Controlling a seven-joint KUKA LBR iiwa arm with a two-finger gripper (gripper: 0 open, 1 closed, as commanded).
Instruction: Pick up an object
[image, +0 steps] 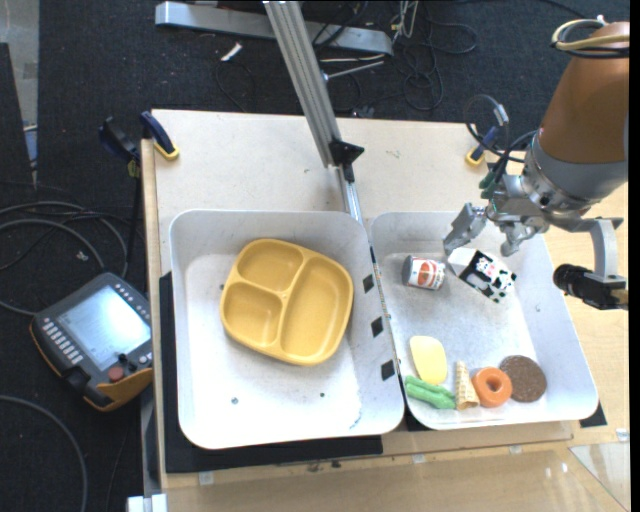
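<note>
Your gripper fingers spread open just above the black-and-white carton, small can left of that carton

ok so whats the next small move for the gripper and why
Probably a short straight descent. The gripper hangs open just above the black-and-white toy in the right bin, fingers either side, with nothing between them yet.

One fixed camera looked down at a slant from above the counter, far enough back to take in both white bins side by side. The floor lay beyond and left; the arm entered from the right.
</note>
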